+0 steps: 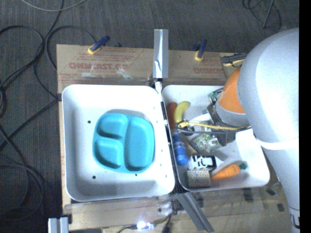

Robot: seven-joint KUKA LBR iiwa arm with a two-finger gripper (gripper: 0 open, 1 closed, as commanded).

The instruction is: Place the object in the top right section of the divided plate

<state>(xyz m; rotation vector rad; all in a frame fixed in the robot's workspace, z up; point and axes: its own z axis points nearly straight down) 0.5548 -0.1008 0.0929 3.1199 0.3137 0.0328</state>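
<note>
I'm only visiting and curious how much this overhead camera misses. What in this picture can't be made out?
- The tool: the arm's grey body covers most of it, so its state is unclear.
- The right bin: its right side lies under the arm.
- The small packet and black-and-white item: too blurred to identify.
- The blue object: too small to name.
- The divided plate: plain, but glare softens its section ridges.

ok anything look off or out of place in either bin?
Nothing spilled or damaged. The blue divided plate lies flat in the left bin with nothing in it. The right bin is cluttered: carrot, banana and other items piled loosely under the arm.
</note>
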